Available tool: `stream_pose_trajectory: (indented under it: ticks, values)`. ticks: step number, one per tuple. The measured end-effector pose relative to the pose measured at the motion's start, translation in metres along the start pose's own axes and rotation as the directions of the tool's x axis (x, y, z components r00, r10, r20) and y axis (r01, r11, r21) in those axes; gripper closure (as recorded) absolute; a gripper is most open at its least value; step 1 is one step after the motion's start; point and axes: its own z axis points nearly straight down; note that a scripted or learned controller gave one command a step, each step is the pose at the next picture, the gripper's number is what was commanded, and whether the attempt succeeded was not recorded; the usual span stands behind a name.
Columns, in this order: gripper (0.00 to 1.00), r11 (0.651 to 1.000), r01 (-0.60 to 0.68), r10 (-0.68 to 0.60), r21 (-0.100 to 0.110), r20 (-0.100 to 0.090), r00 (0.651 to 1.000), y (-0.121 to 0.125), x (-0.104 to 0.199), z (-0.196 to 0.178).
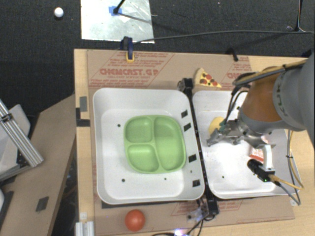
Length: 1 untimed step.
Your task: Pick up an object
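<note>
We see the yellow object (215, 125) just upper left of our gripper (222, 134); whether it's apart or together, we cannot tell.

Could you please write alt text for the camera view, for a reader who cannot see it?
The grey arm reaches from the right into the right white bin, its gripper low beside a yellow object. The left bin holds a green divided tray; a toy pizza slice and a red ball lie outside the bins.
</note>
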Motion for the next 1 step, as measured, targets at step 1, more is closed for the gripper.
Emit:
stream_pose_trajectory:
  ticks: [1]
  values:
    - [1.00,1.000,0.000,0.000,-0.003,0.000,1.000,0.0008,0.0000,-0.0112]
